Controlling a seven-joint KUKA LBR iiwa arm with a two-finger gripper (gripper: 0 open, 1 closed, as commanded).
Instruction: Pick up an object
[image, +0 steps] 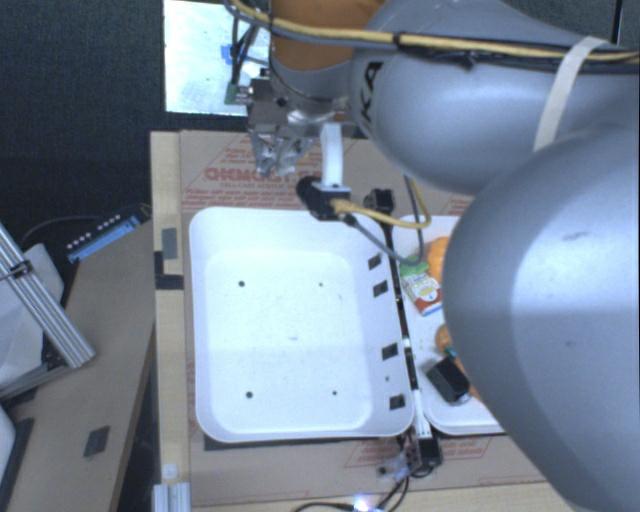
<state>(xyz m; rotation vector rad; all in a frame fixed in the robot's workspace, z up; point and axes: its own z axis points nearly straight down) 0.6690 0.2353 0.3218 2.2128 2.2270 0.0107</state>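
My gripper (272, 160) hangs above the far edge of the bench, beyond the back rim of the left bin (215, 300), over brown cardboard (215, 170) printed with red lettering. Its metal fingers point downward and look slightly apart, with nothing between them, so I judge that I hold nothing. Just beside them a white post (332, 160) drops to a black fitting (318, 197), from which a yellow cable (375, 215) trails toward the right bin (470, 420). Outward from there, the left bin is a shallow white tray showing bare floor with a few small dark dots. The things I could pick lie in the right bin, well apart from my fingers: an orange ball (438, 252), a small white carton (423, 291) with red and green print, and a small black block (449, 381). My own grey arm (540, 330) sweeps in from the right and covers most of that bin, so what else it holds is hidden. The pick, I judge, has not begun.
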